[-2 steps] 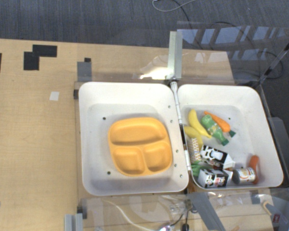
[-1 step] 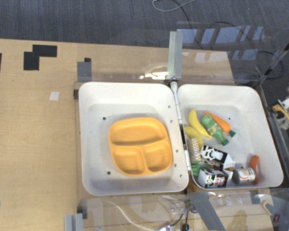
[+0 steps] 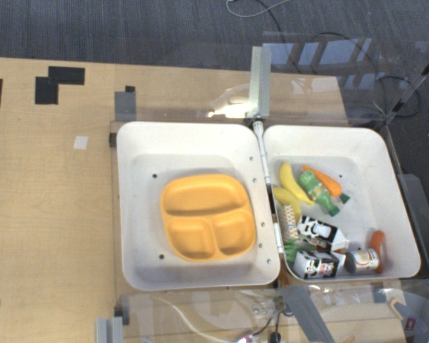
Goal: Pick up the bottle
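Note:
A green bottle (image 3: 318, 191) lies on its side in the right bin (image 3: 372, 156), its cap end pointing toward the lower right. It rests between a yellow banana (image 3: 293, 184) on its left and an orange carrot (image 3: 326, 180) on its right, touching both.
The left bin (image 3: 139, 191) holds a yellow divided plate (image 3: 207, 216). In the right bin's front part lie two black-and-white cartons (image 3: 319, 230) (image 3: 316, 264), a tin can (image 3: 362, 261), a small sausage (image 3: 377, 241) and something green (image 3: 292, 249). A metal post (image 3: 260, 81) stands behind the bins.

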Controlling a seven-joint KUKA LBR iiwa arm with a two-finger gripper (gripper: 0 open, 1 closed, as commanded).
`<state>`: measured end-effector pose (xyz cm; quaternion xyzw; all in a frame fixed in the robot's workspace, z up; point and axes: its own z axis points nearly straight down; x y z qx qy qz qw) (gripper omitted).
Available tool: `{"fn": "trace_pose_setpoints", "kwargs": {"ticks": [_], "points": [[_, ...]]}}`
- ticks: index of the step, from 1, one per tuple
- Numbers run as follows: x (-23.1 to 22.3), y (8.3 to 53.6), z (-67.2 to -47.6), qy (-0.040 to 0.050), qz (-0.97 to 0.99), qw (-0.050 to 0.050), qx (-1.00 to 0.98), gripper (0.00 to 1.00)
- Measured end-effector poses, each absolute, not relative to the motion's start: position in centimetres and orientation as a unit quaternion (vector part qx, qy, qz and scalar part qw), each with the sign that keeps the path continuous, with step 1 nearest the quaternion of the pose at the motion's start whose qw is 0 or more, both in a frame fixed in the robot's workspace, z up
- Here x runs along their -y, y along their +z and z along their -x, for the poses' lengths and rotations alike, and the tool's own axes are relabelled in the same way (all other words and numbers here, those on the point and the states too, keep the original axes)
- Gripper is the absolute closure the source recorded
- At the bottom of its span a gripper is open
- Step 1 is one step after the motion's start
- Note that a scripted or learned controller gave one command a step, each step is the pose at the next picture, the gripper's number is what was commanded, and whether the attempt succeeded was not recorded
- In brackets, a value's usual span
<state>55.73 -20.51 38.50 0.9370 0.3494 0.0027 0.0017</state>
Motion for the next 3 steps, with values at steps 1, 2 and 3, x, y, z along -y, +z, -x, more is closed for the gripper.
{"fn": "trace_pose_setpoints", "kwargs": {"ticks": [1, 2, 3], "points": [[19.4, 40.1, -49.0, 0.0022, -0.995, 0.000, -0.102, 1.00], [13.7, 29.9, -48.8, 0.0012, -0.971, 0.000, -0.239, 1.00], [20.5, 23.1, -49.9, 0.0009, -0.917, 0.000, -0.399, 1.00]]}}
